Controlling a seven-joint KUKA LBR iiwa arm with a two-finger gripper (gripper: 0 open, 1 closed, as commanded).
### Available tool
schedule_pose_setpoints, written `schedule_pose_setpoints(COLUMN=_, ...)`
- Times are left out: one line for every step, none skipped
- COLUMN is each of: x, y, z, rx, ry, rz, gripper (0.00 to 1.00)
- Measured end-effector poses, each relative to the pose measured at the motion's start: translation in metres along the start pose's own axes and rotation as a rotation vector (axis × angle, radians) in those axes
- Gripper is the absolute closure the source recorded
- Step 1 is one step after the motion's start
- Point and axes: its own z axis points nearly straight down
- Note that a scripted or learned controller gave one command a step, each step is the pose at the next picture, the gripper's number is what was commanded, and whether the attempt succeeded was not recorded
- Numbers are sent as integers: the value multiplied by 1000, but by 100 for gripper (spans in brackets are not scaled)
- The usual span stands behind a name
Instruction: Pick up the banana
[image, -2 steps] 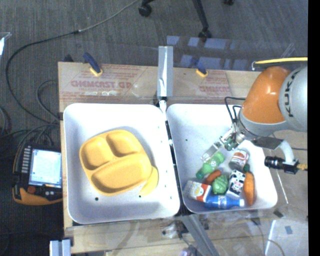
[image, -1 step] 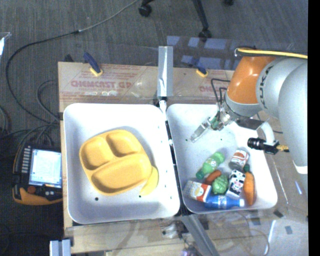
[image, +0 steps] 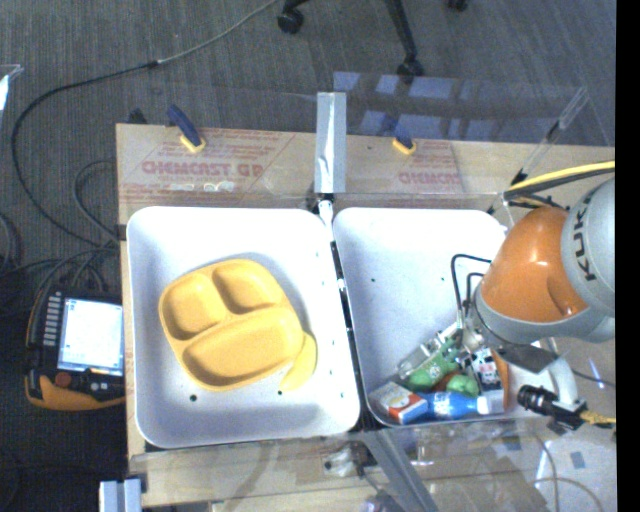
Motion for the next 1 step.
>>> schedule_pose_setpoints(x=-1, y=4, z=-11, rx=-10, ry=-5, rz=-1, gripper=100)
